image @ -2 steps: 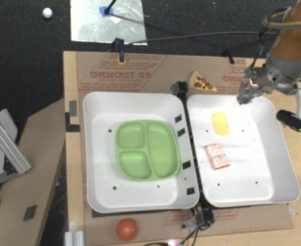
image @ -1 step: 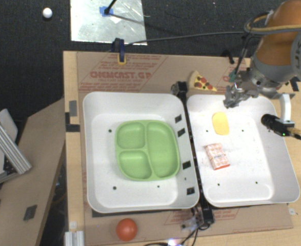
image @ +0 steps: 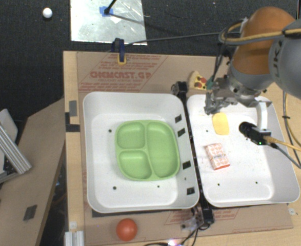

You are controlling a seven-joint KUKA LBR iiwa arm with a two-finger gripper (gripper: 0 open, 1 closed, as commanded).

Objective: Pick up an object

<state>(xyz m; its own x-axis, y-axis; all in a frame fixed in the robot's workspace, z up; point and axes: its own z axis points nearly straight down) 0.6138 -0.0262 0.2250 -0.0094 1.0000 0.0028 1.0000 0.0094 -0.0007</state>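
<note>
arm: smooth grey casing, big rounded orange band above the wrist. thin tan and dark cables loop around the orange band. below the band, metallic grey gripper assembly, small dark fittings, details blurred.

Green divided plate: lying flat in the left white bin, three compartments facing up. Orange ball: sitting on the cardboard sheet just in front of the left bin. Small white ball: resting on the dark surface at the far left. Shiny foil sheet: lying beyond the cardboard, a blue piece sitting on it. Blue and yellow clamp: gripping the cardboard's far edge. Metal rail: slanting at the left edge.
</note>
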